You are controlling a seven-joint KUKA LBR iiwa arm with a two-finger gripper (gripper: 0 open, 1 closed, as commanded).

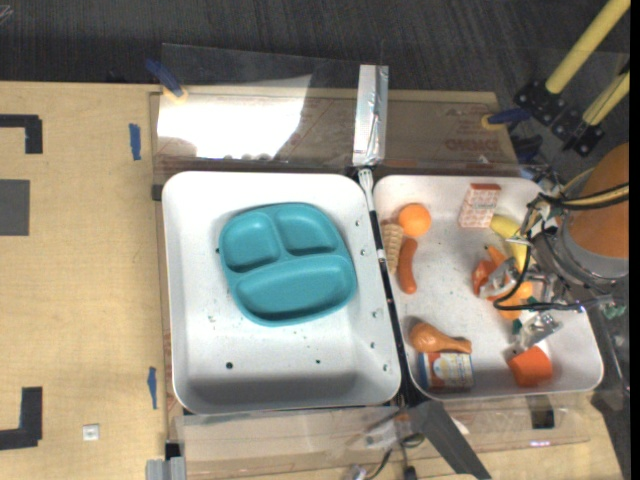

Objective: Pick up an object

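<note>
Hovering over the right bin [590, 368], the claw [530, 330] (finger state indiscernible).

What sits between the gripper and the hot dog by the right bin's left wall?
From the gripper at the right bin's right side, a cluster of small orange and red pieces lies toward the hot dog. Beyond that is bare bin floor. The orange ball sits just above the hot dog.

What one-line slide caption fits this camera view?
Arm reaches into right bin of toy food; left bin holds a teal divided tray.
</note>
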